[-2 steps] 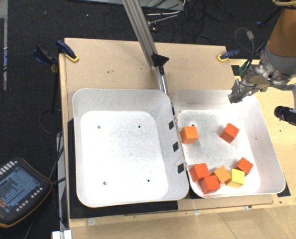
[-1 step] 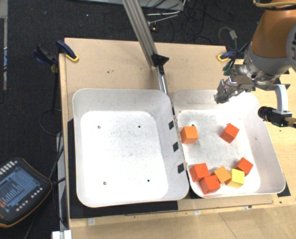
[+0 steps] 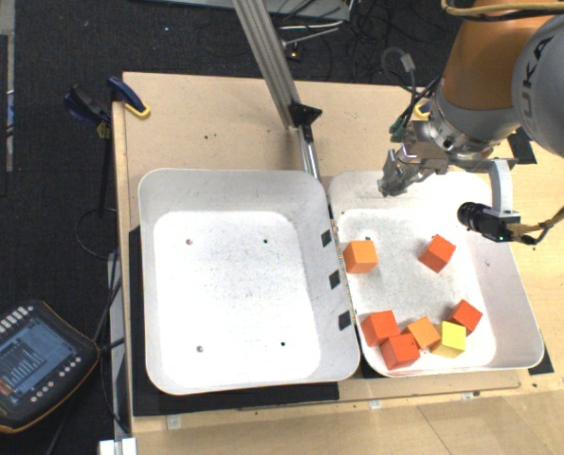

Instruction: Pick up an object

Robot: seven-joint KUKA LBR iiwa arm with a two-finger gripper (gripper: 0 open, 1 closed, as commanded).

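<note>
The right bin (image 3: 509,297) holds several small blocks. An orange block (image 3: 360,255) lies near its left wall and a red-orange block (image 3: 438,253) sits mid-bin. Along the front edge cluster two red blocks (image 3: 379,327) (image 3: 401,350), an orange one (image 3: 424,332), a yellow one (image 3: 453,337) and another red one (image 3: 466,316). My gripper (image 3: 392,182) hangs over the bin's far left corner, above and behind the orange block, with nothing seen between its fingers.
The left bin (image 3: 168,254) lies beside the right one. A slanted metal pole (image 3: 272,64) crosses above the bench's far edge. A blue-and-yellow clamp (image 3: 120,98) sits at the bench's far left corner. A teach pendant (image 3: 26,358) rests at lower left.
</note>
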